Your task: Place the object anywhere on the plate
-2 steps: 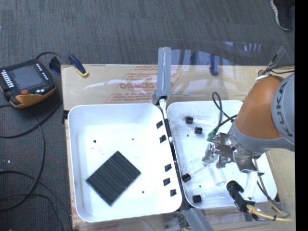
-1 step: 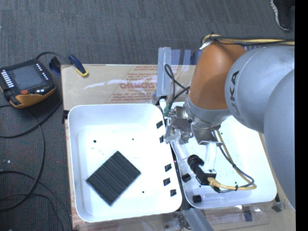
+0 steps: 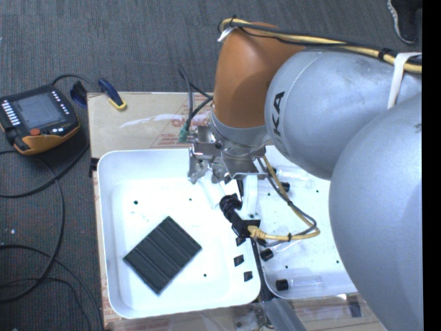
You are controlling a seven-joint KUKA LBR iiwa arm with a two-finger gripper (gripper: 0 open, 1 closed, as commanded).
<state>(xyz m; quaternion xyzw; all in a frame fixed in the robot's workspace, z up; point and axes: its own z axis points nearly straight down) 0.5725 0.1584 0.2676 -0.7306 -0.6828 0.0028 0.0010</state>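
1. Arm (image 3: 324,109), grey with an orange band, reaches in from the right and fills the upper right of the view.
2. Claw (image 3: 201,167) sits below the orange band, over the top right part of the left bin (image 3: 110,185), near the wall shared with the right bin (image 3: 313,285).
3. Claw state: cannot tell, wrist hardware and cables block it; nothing is seen held in it.
4. Dark ribbed square plate (image 3: 162,254) lies flat, turned diamond-wise, in the lower left part of the left bin, well apart from the claw.
5. Task object: cannot tell which it is. A small clear tube-like item with a dark cap (image 3: 298,282) lies in the right bin near its front edge.
6. Cable with yellow end (image 3: 286,236) loops from the wrist over the right bin.
7. Teach pendant (image 3: 38,118) lies on the floor at left, beside the surface (image 3: 148,119).
8. Blue-and-yellow clamp (image 3: 111,94) sits at the surface's back left corner.
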